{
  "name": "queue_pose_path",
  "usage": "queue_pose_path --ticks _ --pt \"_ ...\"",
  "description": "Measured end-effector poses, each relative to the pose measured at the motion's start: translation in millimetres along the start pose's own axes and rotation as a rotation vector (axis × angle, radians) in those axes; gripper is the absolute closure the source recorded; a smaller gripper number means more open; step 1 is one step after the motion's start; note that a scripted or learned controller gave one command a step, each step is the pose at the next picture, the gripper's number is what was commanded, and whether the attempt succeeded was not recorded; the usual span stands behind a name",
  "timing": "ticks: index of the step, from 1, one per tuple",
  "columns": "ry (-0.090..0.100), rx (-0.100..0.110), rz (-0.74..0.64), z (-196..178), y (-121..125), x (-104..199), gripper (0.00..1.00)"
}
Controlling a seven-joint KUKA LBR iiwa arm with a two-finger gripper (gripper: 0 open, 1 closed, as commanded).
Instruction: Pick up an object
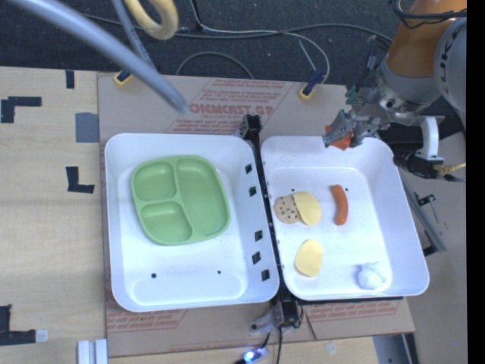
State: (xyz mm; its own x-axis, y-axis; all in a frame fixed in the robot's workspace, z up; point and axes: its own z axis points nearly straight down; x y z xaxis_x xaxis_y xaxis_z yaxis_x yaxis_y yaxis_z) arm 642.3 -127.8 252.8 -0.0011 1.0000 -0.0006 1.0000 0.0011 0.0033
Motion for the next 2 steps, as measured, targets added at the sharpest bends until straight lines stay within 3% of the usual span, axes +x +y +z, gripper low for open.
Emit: queue_pose_path --ticks 2 --pt "0.002 0.006 -0.006 3.9 -15.4 108.1 1.00"
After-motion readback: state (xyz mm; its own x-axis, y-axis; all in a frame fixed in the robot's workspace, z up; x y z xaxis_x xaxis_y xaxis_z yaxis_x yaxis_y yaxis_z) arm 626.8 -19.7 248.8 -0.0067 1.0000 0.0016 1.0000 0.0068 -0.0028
